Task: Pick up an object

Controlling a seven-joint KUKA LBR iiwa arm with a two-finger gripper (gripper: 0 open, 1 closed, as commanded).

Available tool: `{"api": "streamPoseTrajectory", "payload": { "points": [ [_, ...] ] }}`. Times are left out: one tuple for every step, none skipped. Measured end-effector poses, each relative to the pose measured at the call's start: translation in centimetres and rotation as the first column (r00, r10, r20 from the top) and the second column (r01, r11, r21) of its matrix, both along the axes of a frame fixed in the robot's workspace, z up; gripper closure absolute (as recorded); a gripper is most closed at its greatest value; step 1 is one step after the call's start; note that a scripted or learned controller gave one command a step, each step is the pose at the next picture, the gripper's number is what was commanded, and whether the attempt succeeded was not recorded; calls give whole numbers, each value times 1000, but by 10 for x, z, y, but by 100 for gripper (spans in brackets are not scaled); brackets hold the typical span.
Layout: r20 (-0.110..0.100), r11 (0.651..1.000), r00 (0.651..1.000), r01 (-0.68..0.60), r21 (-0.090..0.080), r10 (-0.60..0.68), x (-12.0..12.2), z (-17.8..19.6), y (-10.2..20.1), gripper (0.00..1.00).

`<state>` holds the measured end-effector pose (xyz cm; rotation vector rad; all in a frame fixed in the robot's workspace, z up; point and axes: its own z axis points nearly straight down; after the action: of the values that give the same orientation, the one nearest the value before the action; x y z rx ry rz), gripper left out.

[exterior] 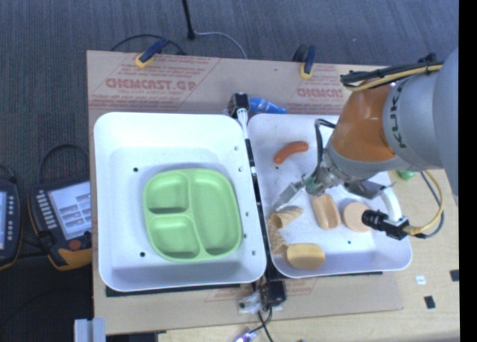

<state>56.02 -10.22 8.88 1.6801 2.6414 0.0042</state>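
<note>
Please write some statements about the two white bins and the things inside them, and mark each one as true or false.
1. The green divided plate lies in the left bin. True.
2. The sausage lies on the green divided plate. False: it lies in the right bin, near its far side.
3. The gripper is above the right bin. True: it is just above the bread roll.
4. The green divided plate has only one compartment. False: it has three.
5. The round yellow piece lies near the front edge of the right bin. True.
6. The arm reaches in from the left side of the view. False: it comes from the right.
</note>
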Motion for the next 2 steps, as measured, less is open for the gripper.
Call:
{"api": "streamPoseTrajectory", "payload": {
  "points": [
    [-3,981,981,195,3,-195,77,-1,-12,0],
    [-11,738,738,675,2,-675,79,96,53,0]
  ]
}}
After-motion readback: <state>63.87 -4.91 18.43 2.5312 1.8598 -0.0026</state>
